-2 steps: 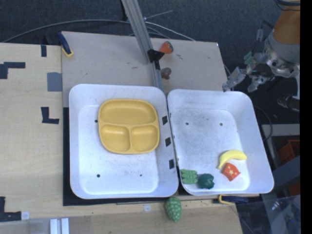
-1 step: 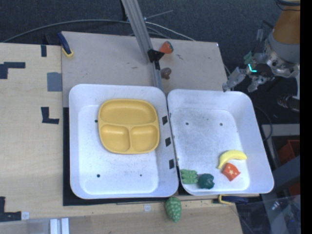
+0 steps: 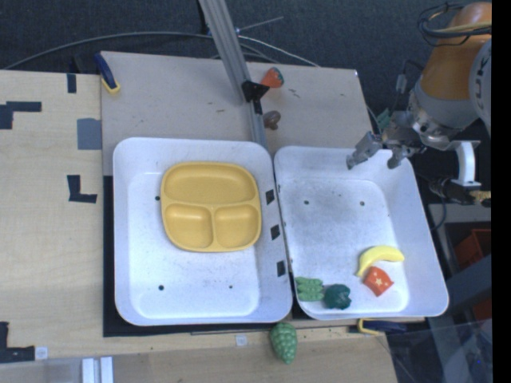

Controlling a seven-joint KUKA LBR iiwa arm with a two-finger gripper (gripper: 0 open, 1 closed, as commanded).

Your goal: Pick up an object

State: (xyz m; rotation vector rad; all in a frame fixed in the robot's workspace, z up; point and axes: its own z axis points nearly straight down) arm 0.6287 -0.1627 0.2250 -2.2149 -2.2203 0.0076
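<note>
Hovering at the right bin's one o'clock, gripper spread wide (empty); banana crowds red block, risking a double-snag.

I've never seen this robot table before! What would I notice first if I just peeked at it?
Probably the big yellow divided plate, sitting alone in the left white bin. Next, the little toy foods bunched at the near edge of the right bin: a banana, a red piece and green pieces. The gripper is at that bin's far rim, fingers open.
</note>
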